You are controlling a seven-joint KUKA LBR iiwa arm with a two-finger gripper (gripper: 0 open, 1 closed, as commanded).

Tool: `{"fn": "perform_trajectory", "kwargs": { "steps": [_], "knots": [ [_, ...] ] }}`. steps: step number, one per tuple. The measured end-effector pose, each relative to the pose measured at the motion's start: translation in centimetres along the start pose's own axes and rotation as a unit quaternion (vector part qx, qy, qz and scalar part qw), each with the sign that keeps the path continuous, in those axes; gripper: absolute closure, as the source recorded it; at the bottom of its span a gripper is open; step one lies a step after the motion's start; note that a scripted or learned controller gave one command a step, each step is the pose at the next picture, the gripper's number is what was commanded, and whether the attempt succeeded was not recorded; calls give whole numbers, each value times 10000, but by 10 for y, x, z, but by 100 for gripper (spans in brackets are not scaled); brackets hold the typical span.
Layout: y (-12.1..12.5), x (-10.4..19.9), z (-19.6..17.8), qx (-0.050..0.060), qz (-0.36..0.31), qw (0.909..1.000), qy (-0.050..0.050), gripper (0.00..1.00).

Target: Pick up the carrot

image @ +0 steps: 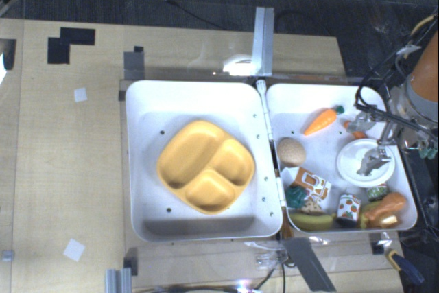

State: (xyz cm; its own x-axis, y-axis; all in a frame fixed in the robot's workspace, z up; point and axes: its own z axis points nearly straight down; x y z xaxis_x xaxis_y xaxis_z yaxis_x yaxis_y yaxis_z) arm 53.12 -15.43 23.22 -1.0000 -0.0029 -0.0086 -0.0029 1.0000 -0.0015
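Carrot lies tilted in the upper part of the right bin, green top toward the upper right, nothing touching it. Gripper sits right of and below it, over a small white round dish at the bin's right side, well apart from the carrot; can't tell from this angle if it's released or clenched. Rest of the right bin: a beige egg-like item, small cartons, a yellow-green banana and an orange-brown fruit along the lower edge; left bin has a yellow sectioned plate.
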Motion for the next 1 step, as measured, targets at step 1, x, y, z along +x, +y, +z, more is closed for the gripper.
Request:
{"fn": "perform_trajectory", "kwargs": {
  "steps": [1],
  "knots": [
    [-16,16,142,15,45,10000,-59,0]
  ]
}}
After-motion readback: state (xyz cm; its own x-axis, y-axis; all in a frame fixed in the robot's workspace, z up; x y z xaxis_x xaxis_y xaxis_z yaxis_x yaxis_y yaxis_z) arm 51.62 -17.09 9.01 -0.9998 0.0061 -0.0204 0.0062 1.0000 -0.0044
